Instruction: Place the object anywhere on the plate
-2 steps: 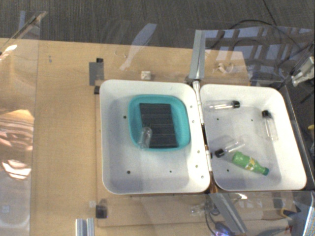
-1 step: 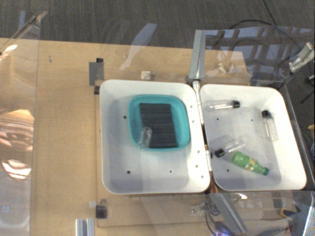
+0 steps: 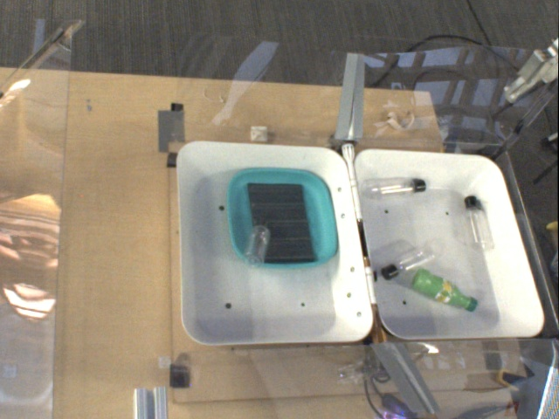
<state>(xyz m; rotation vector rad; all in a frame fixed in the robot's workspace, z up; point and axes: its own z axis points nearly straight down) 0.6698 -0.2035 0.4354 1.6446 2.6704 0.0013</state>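
Observation:
A teal plate (image 3: 325, 227) with a dark ribbed centre lies in the left white bin (image 3: 203, 308). On the plate's lower-left part rests a small clear vial (image 3: 256, 243), which reaches from the dark centre out over the teal rim. No fingers touch the vial or the plate.
The right white bin (image 3: 515, 317) holds three clear vials with black caps (image 3: 395, 186) (image 3: 477, 221) (image 3: 403, 264) and a green bottle (image 3: 442, 290). A grey metal post (image 3: 351, 103) stands behind the seam between the bins. Cables and pale hardware (image 3: 531, 73) sit beyond the far right corner.

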